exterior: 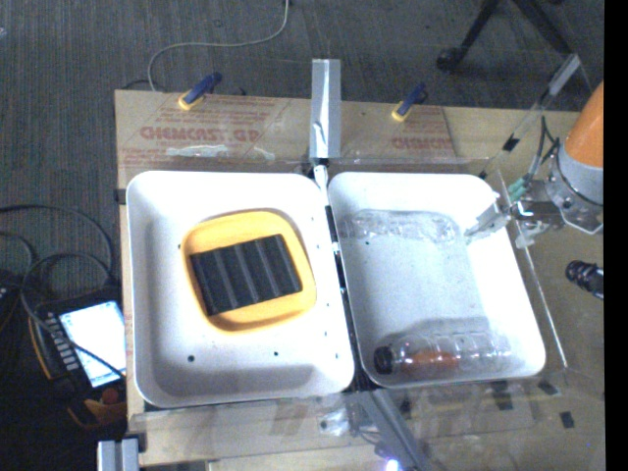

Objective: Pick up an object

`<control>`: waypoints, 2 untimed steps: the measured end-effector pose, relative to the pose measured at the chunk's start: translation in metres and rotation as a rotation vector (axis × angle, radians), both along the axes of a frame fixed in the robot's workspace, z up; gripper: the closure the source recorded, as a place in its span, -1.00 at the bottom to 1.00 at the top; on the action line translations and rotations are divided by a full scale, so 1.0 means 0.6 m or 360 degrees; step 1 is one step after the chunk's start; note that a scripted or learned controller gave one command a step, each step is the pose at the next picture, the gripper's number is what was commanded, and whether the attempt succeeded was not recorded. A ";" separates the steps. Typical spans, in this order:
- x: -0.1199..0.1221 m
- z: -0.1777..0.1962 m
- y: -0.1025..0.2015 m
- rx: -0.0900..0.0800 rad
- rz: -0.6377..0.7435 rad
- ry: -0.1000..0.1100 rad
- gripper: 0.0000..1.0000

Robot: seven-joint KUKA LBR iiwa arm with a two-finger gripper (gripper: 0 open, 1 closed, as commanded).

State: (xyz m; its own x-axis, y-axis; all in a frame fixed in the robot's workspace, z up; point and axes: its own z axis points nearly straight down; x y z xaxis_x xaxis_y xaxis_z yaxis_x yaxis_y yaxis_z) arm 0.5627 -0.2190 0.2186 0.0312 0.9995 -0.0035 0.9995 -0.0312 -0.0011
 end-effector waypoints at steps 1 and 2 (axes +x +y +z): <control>-0.126 -0.079 0.066 0.0009 0.0367 0.0002 -1.00; -0.082 -0.212 0.105 -0.0005 0.0428 -0.0021 -1.00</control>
